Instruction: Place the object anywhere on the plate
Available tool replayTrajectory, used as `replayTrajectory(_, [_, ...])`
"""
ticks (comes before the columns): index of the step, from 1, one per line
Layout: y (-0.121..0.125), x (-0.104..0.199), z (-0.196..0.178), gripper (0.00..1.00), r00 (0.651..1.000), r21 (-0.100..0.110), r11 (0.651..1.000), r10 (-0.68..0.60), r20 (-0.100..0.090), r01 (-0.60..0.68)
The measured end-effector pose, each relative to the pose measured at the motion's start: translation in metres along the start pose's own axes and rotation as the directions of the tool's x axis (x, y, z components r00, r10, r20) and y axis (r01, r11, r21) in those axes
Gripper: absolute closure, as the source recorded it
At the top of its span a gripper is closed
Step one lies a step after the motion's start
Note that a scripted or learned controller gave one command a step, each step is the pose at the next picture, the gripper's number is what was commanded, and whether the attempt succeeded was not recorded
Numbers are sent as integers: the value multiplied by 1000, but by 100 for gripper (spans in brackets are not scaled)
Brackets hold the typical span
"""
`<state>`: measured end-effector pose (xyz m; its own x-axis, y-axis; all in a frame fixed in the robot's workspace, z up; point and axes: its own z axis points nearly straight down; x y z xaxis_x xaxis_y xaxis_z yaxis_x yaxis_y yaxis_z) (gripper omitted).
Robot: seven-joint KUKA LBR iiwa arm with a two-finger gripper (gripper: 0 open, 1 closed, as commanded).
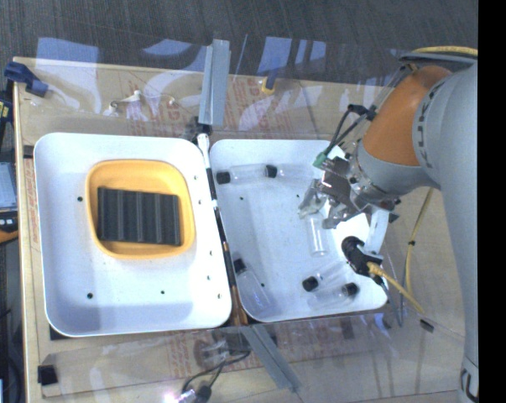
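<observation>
The yellow plate (140,177) with a dark ridged centre lies in the left bin (68,300). Several clear tubes with black caps lie in the right bin (269,225). One clear tube (317,240) lies just below my gripper (321,209), which hangs low over the right side of that bin. Nothing can be seen held in the gripper. The grey arm with its orange band (404,116) reaches in from the right and hides the bin's right wall.
Other tubes lie along the right bin's top edge (246,175), at its bottom left (251,290) and bottom right (330,280). A black cable connector (356,254) hangs beside the gripper. A metal rail (212,82) stands behind the bins.
</observation>
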<state>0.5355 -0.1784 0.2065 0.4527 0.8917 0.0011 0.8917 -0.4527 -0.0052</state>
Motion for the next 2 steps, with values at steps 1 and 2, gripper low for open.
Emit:
replayTrajectory(1, [17,28,7,100,984,-2,984,-176,2,176])
replayTrajectory(2, [17,78,1,100,926,-3,926,-377,3,377])
